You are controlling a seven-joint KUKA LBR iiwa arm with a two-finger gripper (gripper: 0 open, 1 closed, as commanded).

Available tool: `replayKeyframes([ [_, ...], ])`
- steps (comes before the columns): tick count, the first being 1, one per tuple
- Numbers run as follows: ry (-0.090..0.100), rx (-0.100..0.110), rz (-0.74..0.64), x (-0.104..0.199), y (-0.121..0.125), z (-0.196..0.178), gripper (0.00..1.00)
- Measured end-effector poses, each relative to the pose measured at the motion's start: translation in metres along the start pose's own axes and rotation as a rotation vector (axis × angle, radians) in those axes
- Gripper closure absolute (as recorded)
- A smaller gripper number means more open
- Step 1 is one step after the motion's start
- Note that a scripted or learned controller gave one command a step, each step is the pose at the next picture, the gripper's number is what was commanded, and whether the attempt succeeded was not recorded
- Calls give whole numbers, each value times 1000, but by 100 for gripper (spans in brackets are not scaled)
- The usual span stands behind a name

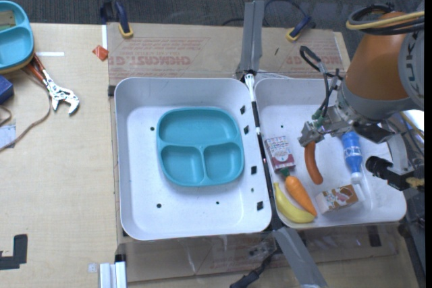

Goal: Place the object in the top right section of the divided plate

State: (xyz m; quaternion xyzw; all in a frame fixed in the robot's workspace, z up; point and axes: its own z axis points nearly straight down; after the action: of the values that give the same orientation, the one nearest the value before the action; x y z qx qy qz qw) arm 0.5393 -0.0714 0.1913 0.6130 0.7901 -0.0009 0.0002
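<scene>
A teal divided plate [197, 126] lies in the left white bin [135, 206], with one wide section toward the back and two small ones toward the front. All its sections are bare. My gripper [313, 134] hangs over the right bin [395, 211], just above the upper end of an orange-red sausage [313, 166]. Around the sausage lie a small red-and-white packet [279, 152], a carrot [300, 193], a banana [289, 208], a blue bottle [352, 150] and a brown-and-white packet [339, 197]. The sausage rests on the bin floor.
The divider wall [253, 138] between the two bins stands between the gripper and the plate. On the bench to the left lie a wrench [62, 99] and a second teal plate [13, 37]. Clamps [122, 18] sit at the cardboard's back edge.
</scene>
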Motion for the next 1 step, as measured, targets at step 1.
replayKeyframes([
  [1, 1, 0, -164, 53, 1, 0, 100],
])
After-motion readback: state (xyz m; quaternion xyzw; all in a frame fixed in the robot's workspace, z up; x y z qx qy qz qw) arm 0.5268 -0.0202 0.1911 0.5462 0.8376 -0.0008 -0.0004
